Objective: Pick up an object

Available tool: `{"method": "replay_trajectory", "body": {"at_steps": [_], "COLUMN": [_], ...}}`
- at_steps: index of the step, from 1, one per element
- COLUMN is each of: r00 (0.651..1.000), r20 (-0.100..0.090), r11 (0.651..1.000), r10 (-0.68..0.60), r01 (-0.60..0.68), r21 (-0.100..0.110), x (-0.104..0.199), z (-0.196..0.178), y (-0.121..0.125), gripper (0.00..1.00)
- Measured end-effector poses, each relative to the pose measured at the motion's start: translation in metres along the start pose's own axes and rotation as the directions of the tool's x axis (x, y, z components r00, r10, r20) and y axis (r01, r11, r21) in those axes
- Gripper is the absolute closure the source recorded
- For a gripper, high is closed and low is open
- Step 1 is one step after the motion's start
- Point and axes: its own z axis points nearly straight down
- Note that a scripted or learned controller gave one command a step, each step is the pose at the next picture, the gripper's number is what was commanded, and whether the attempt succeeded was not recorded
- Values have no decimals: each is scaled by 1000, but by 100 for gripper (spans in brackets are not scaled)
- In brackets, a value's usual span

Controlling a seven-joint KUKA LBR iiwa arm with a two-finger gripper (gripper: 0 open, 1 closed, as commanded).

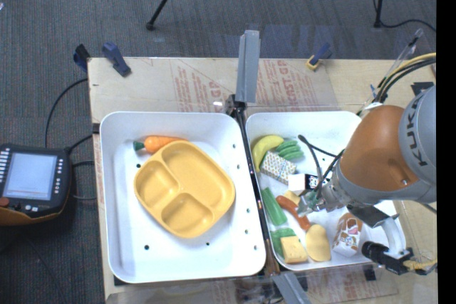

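Two Bins, One Crowded Pile to Pick From

Two white bins lay side by side on the bench. The left bin [114, 153] filled the lower middle of the frame and held a yellow divided tray [184, 186], with a toy carrot [158, 143] touching the tray's upper left edge. The right bin [335, 117] sat at lower right, and my arm [385, 156], grey with its orange band, reached over it from the right edge.

My gripper [313, 201] hung low over the middle of the right bin, among the toy food. Whether it stood spread or pressed together I could not tell, since wrist and cables covered it, and I saw nothing held.

My likely targets lay packed close. A banana [265, 147] and a green pod [289, 148] lay at the bin's upper left, a patterned block [277, 167] just below them. A long green vegetable [273, 206] and a red sausage [292, 210] ran down the left side. A cheese wedge [293, 248], a pale yellow piece [318, 243] and a brown-and-white packet [347, 234] lay along the lower edge.

To do this step well, I judged I should settle on the sausage, nearest my gripper, straddle it across its narrow width, and descend squarely so the neighbouring vegetable was not nudged or pinched along with it.
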Motion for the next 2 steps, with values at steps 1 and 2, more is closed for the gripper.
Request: {"method": "replay_trajectory", "body": {"at_steps": [1, 2], "r00": [1000, 985], "r20": [-1, -17], "r11": [1000, 984], "r10": [0, 173], "r01": [0, -172], "r21": [2, 43], "x": [1, -24], "z": [1, 21], "y": [-1, 6], "gripper": [0, 0]}}
